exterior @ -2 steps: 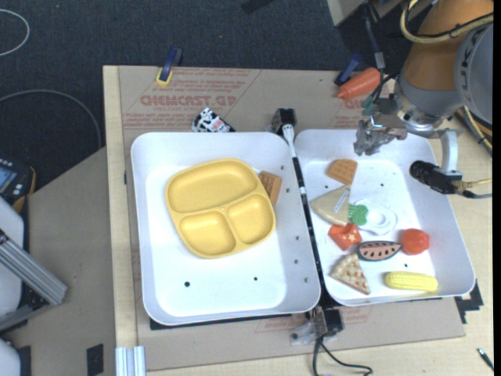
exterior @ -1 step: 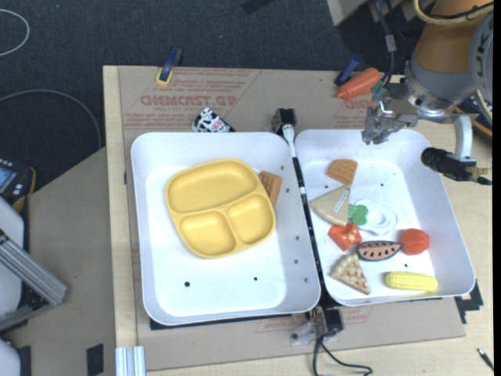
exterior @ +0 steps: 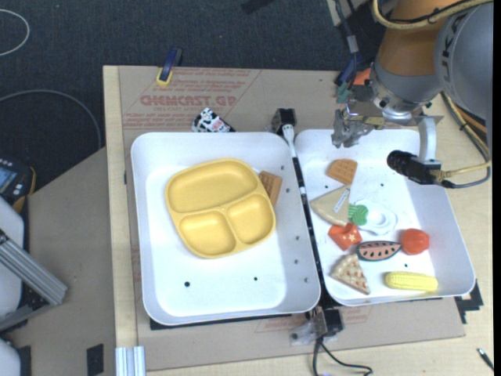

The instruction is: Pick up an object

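The grey arm's two-finger gripper (exterior: 346, 134) hangs over the far left corner of the right-hand shallow white bin (exterior: 448, 210), just above its rim. Its jaws point down, and at this slant I cannot tell whether they stand apart or together; nothing shows between them.

The nearest candidate is the small tan toast-shaped toy piece (exterior: 342, 171), lying flat just in front of the jaws, toward the camera, on bare bin floor. Beyond it sit the pale wedge-shaped toy (exterior: 329, 206), the green-and-white piece (exterior: 368, 215), the red tomato-like ball (exterior: 415, 240) and the yellow corn cob (exterior: 410, 281), whose long axis runs roughly left to right. A short drop toward the toast looks the likeliest move.
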`<state>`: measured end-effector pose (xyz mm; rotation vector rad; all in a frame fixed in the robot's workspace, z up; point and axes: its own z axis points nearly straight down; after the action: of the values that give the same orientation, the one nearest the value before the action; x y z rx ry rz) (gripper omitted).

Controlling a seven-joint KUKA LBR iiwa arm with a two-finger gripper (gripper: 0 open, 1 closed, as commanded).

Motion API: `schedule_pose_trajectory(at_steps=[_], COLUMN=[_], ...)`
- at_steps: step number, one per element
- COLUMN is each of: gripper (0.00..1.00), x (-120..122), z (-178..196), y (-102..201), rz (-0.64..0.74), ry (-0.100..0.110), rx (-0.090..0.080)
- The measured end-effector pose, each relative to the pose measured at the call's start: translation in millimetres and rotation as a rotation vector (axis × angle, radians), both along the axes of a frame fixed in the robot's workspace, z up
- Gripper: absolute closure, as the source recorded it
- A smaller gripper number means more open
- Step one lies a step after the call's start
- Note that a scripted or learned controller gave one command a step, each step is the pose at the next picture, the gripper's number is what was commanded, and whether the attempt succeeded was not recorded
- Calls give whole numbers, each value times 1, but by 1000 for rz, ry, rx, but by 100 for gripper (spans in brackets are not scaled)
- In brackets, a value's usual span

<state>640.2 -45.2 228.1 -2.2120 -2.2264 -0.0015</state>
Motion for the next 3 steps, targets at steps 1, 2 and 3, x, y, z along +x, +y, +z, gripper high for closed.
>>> schedule_pose_trajectory(at_steps=[1, 2, 3], gripper=[100, 100, 100], x=[-17, -28, -36], z=[9, -9, 7], y=[55, 106, 102], rz=[0, -1, -6], ry=[0, 3, -3], rx=[0, -1, -2])
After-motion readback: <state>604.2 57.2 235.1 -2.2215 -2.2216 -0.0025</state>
